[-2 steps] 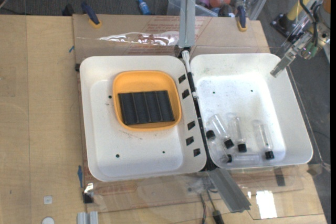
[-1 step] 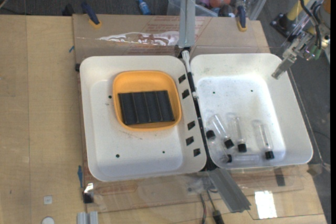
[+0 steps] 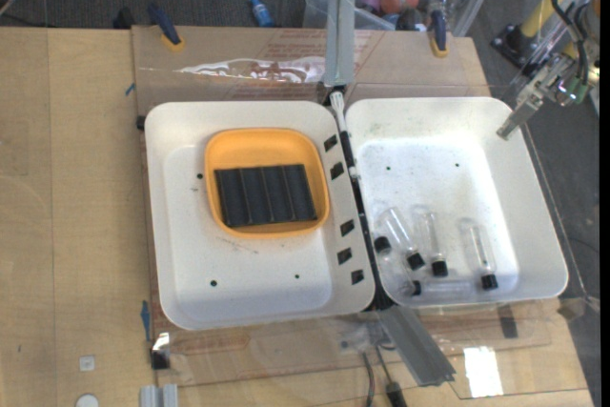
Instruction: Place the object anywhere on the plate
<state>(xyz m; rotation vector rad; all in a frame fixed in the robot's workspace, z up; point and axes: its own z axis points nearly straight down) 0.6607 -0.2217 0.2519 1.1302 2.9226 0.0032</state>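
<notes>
We see the dark ribbed rectangular block (image 3: 266,195) lying flat on the orange square plastic plate (image 3: 221,151) in the left white bin (image 3: 181,291), long axis running left-right. Clear black-capped vials (image 3: 475,253) occupy the right white bin (image 3: 534,205). Jaw state: we cannot tell.

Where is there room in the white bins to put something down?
Right bin: bare across its far half, above the clear vials crowded along the near edge. Left bin: the orange plate with its black block fills the middle; a bare strip runs along the near edge.
</notes>
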